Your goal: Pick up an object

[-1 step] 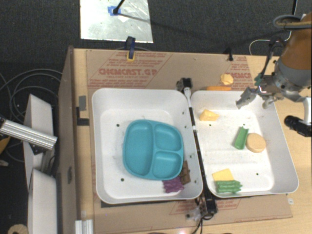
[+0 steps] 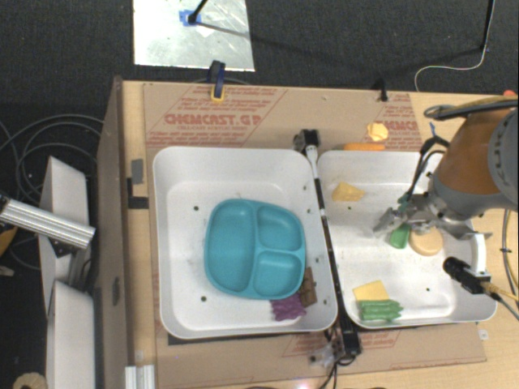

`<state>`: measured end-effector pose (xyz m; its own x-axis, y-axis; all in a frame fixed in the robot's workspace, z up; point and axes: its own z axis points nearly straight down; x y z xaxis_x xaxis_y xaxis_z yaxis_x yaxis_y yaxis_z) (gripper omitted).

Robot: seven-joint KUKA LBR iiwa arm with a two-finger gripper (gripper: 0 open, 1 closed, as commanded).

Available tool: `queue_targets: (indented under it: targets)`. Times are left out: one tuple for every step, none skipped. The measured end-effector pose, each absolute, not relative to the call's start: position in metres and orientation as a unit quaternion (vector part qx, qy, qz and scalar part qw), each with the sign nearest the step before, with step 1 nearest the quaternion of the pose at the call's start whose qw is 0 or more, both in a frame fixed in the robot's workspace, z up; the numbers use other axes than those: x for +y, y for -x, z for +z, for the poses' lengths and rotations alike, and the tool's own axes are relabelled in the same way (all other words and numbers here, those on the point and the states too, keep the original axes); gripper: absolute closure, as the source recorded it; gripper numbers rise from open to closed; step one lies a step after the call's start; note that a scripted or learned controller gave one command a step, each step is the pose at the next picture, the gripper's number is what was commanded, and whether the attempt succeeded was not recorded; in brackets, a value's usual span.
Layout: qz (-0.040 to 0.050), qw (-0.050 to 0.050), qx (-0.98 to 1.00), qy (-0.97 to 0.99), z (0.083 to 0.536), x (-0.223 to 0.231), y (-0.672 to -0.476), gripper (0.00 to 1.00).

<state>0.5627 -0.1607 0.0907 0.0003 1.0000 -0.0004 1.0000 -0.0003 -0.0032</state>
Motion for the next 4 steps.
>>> queue_targets:
  targets:
    - [-0.0014,-0.003,-0.708,0.707,0.108,-0.161,-0.567,1.00]
    - [-0.0014,-0.002,-0.708,0.707,0.108,-0.161,-0.567,0.00]
    - [-0.0013,-0.001,-0.709,0.705,0.084,-0.135,-0.587,0.00]
    - [-0.0019,-0.002,-0.709,0.705,0.095,-0.137,-0.587,1.00]
